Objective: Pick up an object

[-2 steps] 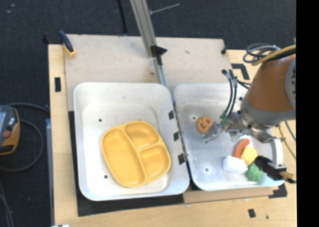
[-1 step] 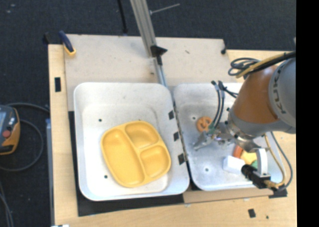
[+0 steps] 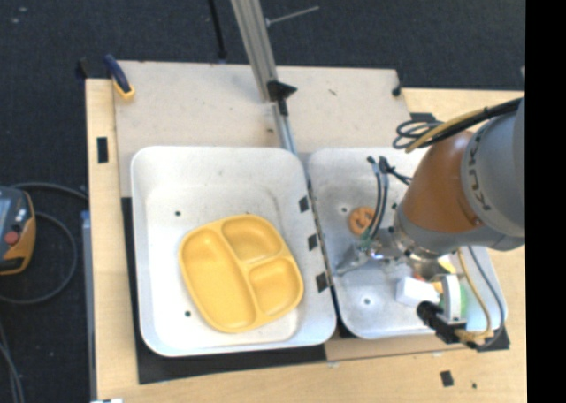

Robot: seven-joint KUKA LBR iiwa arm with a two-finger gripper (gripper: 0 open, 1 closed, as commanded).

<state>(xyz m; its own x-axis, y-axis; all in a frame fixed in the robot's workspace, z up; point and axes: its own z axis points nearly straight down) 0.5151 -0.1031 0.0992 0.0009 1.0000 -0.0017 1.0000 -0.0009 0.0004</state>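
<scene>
Yellow tray (image 3: 240, 271) crowds left bin's (image 3: 203, 180) near half — far half bare.

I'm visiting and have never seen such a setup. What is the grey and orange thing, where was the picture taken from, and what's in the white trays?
The grey and orange thing is a robot arm, reaching in from the right. The one camera is fixed above the bench and looks down at a slant. On the bench sit two shallow white bins. The left bin holds a yellow divided plate. The right bin holds a small orange object, and the arm hangs over much of that bin. Its gripper is low in the bin, near the orange object. Its job is to pick something up. From here I cannot tell whether it holds anything.
</scene>
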